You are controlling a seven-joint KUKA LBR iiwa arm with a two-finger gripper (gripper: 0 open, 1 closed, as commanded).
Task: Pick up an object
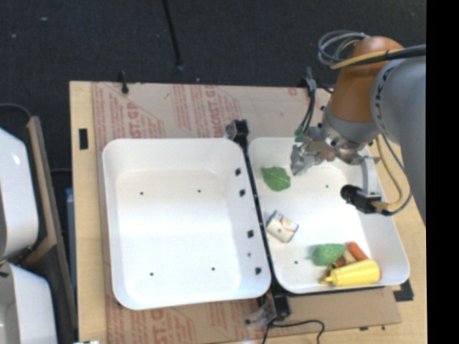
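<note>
Now | jaws state unclear, just right of green obj | obj blob-like, no clear axis

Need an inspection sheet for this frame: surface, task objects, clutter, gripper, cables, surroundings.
Surface: bench topped with printed cardboard, bearing left bin and right bin side by side.
Job's things: all in the right bin: green lump near its far left, small can on its side by the divider, green toy, orange piece and yellow bottle bunched at the near right corner.
Clutter: nothing seen.
Gripper: gripper low over the right bin's far end, just right of the green lump; nothing seen between its fingers.
Cables: grey loops above the wrist; black lead at the bench's near edge.
Surroundings: dark floor; white units at left.
</note>
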